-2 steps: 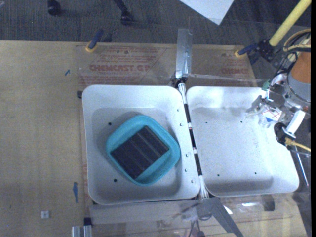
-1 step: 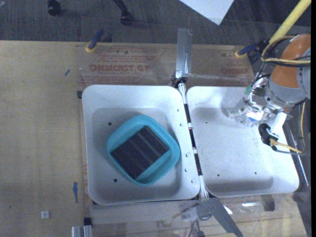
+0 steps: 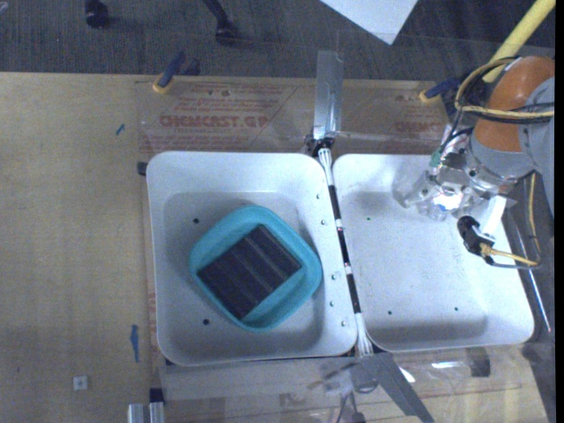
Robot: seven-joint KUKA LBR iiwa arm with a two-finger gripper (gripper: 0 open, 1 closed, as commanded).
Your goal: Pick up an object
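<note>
Teal square dish (image 3: 256,267), dark ribbed insert, tilted in left bin (image 3: 167,192); pincer (image 3: 438,194) over right bin (image 3: 423,271), grip state indiscernible.

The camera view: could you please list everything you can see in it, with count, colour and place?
shallow white plastic bins: two, white, side by side on the bench
teal square plastic container with a dark ribbed inside: one, teal and dark grey, in the left bin
clear crumpled plastic item: one, transparent, top of the right bin
wooden bench: one, tan, under the bins
arm: one, grey with orange band, over the right bin
tool: one, metallic, beside the clear item
</note>
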